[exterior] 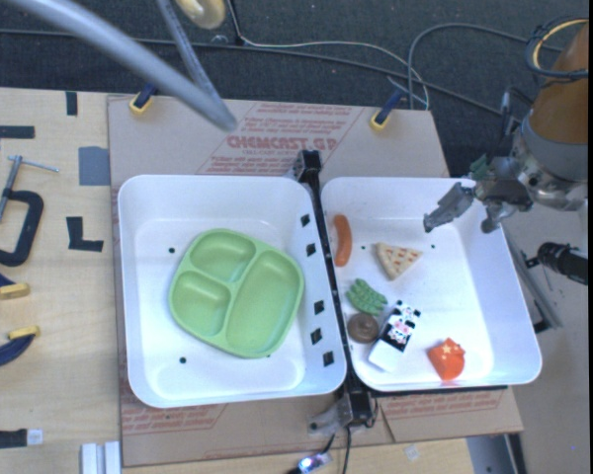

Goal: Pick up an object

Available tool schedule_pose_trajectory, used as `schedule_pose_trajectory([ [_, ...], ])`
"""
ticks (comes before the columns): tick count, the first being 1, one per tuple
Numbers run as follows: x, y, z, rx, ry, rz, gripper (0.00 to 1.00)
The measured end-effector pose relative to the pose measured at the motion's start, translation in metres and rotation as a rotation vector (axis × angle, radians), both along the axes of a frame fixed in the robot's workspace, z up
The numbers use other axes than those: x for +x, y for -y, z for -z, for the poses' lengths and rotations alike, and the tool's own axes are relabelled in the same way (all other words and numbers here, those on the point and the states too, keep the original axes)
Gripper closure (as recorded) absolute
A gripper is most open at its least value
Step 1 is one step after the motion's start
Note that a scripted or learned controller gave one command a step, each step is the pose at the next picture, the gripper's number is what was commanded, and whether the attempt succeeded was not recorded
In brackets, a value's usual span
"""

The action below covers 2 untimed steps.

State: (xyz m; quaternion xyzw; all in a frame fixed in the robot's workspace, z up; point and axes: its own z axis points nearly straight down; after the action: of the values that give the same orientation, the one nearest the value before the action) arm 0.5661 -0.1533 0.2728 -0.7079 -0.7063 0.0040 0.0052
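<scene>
Two white bins sit side by side on my worktop (178, 136), on a sheet of printed cardboard. At the far left of the worktop lies a black C-clamp (18, 227). The left bin (143, 294) carries a pale green divided plate (237, 291), lying flat with three compartments and turned at a slant. In the right bin (494, 304), hard by the dividing wall, lies a small orange-red sausage (342, 240), long and rounded, pointing up and down the view. Just right of it is a tan wedge with a waffle-like grid (398, 259). Below these a leafy green piece (368, 296) touches a round brown piece (363, 327), and beside that rests a white carton with black cow patches (394, 336), tilted. Near the front right corner stands a red-orange piece (448, 358), well apart from the carton. My claw (474, 205) hangs over the upper right part of this bin, above the wedge and to its right; its two dark fingers (443, 210) are spread apart with nothing between them. My grey arm with its orange band (563, 62) reaches in from the right.
</scene>
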Motion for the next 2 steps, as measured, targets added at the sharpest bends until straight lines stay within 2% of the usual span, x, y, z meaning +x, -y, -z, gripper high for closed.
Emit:
schedule_pose_trajectory([
  [1,0.002,0.000,-0.007,-0.002,0.012,-0.004,0.00],
  [2,-0.007,0.005,0.046,-0.002,0.009,-0.003,0.00],
])
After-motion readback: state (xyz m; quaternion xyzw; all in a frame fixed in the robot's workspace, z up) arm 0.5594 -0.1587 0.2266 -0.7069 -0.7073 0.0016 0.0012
